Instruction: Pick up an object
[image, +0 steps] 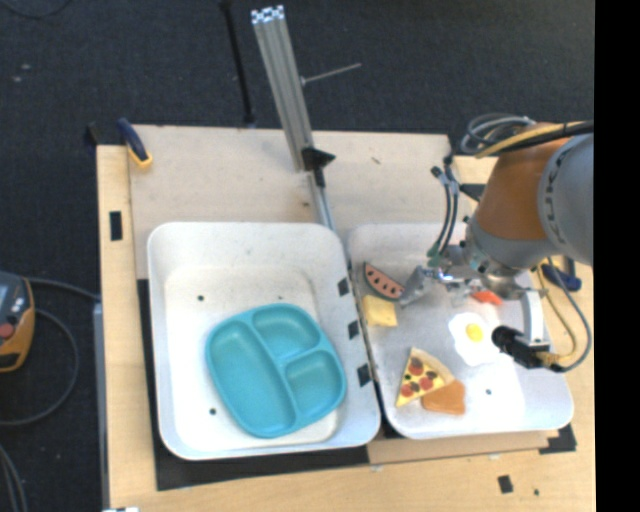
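The gripper (418, 283) hung over the right bin (545, 400), toward its nine o'clock side; whether its jaws were open or closed could not be told, and nothing was visibly held. Five toy foods lay in that bin. One watermelon slice (383, 281), red with a dark rind, sat just at nine o'clock of the gripper. One pale yellow cheese block (380, 313) lay at six o'clock of the slice. One fried egg (470, 336), one pizza slice (423, 376) and one orange piece (446, 400) touching it lay further toward five o'clock. The left bin (190, 260) held one turquoise divided plate (275, 368).
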